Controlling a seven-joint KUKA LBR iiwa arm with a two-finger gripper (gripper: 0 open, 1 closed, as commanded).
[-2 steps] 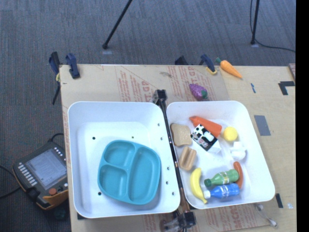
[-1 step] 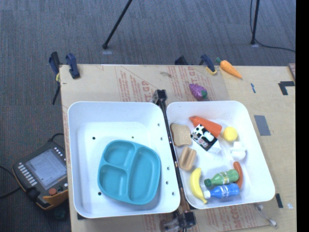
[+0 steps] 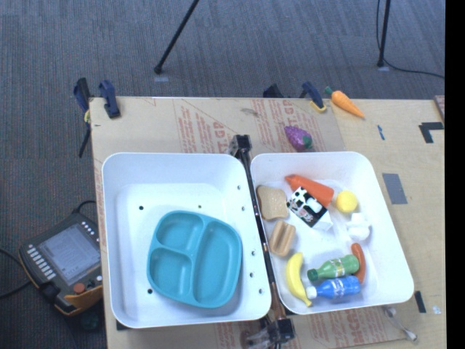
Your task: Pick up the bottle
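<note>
Two bottles lie side by side at the front of the right bin point(image 3: 389, 217). The green bottle point(image 3: 334, 269) lies on its side, its cap pointing left toward a banana point(image 3: 294, 276). Just in front of it lies a blue bottle point(image 3: 337, 289) with a white cap, close to the bin's front wall. A red sausage point(image 3: 358, 262) rests against the green bottle's right end.
The right bin also holds a toast slice point(image 3: 272, 203), a bun point(image 3: 282, 237), a cow-patterned carton point(image 3: 306, 206), an orange carrot point(image 3: 311, 188), a lemon point(image 3: 346, 201) and a white item point(image 3: 358, 229). The left bin point(image 3: 116, 195) holds a blue divided plate point(image 3: 195, 259). On the bench behind lie a carrot point(image 3: 346, 103) and purple grapes point(image 3: 298, 137).
</note>
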